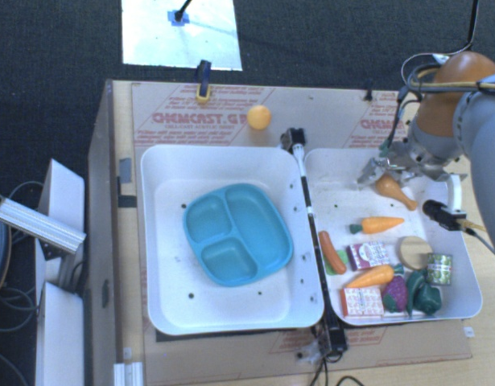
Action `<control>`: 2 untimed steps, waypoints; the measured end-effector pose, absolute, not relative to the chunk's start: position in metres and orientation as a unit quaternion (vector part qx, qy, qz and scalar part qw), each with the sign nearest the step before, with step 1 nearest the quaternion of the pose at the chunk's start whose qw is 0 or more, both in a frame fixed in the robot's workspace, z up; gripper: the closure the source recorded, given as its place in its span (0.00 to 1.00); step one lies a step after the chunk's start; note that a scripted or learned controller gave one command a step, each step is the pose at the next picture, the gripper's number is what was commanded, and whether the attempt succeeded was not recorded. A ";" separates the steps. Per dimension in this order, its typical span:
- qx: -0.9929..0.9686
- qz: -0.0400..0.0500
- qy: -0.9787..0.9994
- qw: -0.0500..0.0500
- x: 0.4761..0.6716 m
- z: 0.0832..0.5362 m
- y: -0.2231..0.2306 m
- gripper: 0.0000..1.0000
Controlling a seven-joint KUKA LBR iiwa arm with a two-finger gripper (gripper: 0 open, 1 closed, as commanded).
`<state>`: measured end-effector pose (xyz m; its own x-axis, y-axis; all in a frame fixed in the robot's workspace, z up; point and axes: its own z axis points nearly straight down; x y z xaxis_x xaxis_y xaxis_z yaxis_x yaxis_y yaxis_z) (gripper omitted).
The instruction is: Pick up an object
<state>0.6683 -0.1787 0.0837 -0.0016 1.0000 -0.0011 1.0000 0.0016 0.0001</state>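
My gripper (387, 170) hangs over the far end of the right bin (340, 167), its metal fingers spread open. Just below them a tan drumstick-shaped toy (394, 190) lies on the bin floor; nothing is held between the fingers. Nearer the front lie an orange carrot (382, 225), a red sausage (331, 252), a maroon and white box (369, 256), a round tan disc (414, 252), a second carrot (370, 277), a red and white box (361, 301), a purple piece (396, 293), a green piece (427, 294) and a small can (440, 268).
The left bin (167, 296) holds a blue divided plate (237, 233). An orange ball (258, 117) rests on the bench behind the bins. A black connector (442, 214) sticks out by the right bin's right wall. The divider (309, 215) runs between the bins.
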 end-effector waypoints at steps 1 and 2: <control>0.705 0.001 0.709 0.003 0.670 0.096 -0.179 1.00; 0.706 0.002 0.709 0.002 0.651 0.172 -0.106 1.00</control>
